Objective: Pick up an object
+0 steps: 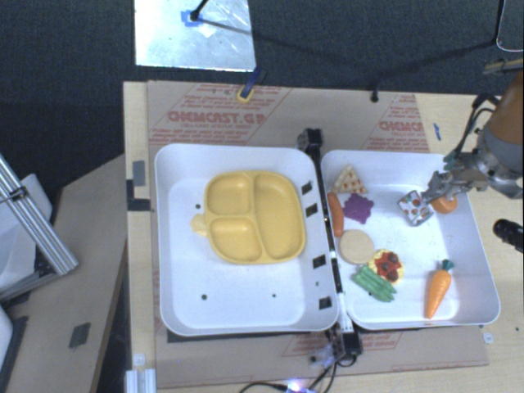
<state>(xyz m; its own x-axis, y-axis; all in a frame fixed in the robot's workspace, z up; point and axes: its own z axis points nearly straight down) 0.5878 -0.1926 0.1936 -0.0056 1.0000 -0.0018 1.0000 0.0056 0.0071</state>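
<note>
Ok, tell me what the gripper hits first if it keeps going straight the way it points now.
The gripper reaches in from the right over the right bin, pointing down and left. First in that line looks to be the small patterned packet at its tip, with an orange piece beside it. Height above them is unclear.

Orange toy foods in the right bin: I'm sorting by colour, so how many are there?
3. A carrot lies near the front right corner, a sausage-like piece lies along the left wall, and a small orange piece sits under the gripper, partly hidden.
</note>
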